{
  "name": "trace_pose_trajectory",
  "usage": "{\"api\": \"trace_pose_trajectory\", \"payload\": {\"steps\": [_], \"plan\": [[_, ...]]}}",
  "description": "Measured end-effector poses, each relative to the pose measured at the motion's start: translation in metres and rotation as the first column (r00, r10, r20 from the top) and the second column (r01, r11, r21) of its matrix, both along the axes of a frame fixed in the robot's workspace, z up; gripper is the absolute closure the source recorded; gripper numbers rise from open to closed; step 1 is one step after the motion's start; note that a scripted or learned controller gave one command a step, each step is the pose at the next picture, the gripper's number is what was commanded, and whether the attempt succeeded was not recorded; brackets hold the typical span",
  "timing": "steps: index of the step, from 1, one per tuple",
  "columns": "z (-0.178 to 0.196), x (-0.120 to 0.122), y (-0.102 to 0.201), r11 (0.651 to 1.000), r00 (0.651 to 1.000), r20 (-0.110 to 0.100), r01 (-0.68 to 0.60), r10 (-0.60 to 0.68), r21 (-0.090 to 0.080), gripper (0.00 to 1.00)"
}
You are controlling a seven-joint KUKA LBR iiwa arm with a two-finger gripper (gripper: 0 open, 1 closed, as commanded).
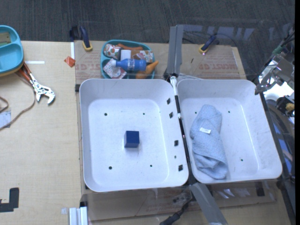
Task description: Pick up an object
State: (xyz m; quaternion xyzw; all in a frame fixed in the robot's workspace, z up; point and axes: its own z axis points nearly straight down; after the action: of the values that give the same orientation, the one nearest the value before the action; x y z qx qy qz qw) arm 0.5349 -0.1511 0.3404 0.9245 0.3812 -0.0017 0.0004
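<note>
Bench and what rests on it

The wooden bench (37, 149) bears two shallow white bins side by side, the left bin (89, 125) and the right bin (262, 125), their inner rims touching; behind the left one sits a teal tub (108, 48) of small items; toward the far left lie a wrench (41, 91) and a blue tray (9, 50).
</note>
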Motion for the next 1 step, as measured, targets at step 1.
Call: {"api": "trace_pose_trajectory", "payload": {"steps": [1], "plan": [[-0.0597, 0.0482, 0.0247, 0.949, 0.949, -0.003, 0.316, -0.316, 0.0, 0.0]]}}
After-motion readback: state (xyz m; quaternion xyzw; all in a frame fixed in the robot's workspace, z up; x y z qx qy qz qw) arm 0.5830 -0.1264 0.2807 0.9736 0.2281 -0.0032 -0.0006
